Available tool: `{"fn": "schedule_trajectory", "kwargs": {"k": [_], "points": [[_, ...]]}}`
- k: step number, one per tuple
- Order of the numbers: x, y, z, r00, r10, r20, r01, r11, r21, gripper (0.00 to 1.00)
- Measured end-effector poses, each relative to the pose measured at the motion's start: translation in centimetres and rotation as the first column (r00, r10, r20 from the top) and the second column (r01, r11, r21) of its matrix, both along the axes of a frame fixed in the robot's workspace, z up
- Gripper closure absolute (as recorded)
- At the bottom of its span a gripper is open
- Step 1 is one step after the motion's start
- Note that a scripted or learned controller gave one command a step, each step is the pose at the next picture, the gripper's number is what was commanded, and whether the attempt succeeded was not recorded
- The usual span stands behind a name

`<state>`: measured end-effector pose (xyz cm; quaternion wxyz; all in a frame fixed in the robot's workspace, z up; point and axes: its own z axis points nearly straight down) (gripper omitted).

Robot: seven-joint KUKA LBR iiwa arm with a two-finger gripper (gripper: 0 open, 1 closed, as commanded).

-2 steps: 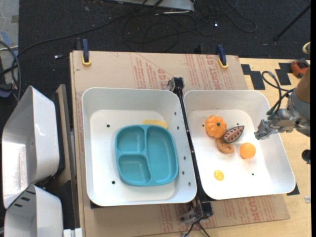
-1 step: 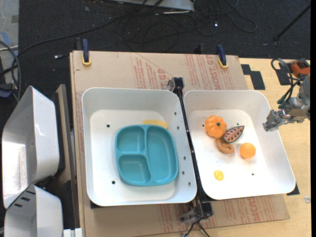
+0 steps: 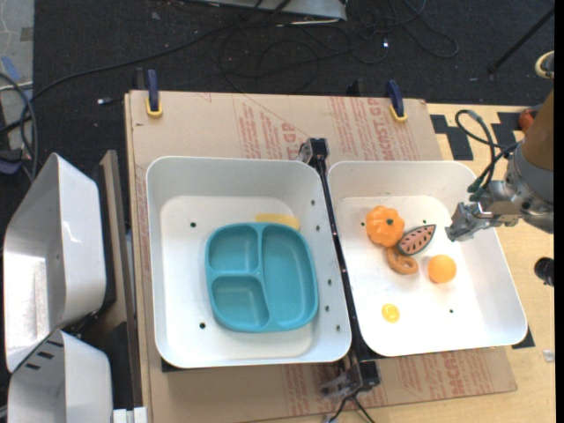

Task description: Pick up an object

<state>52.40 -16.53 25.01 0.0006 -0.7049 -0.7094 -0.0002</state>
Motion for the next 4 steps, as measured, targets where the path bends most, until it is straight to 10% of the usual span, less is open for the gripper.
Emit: {"fn": "schedule_trajectory", "kwargs": {"k": [4], "points": [[-2.3, 21.2, 0.5, 1.0, 0.002, -0.001, -0.002, 1.0, 0.0, 1.0]]}}
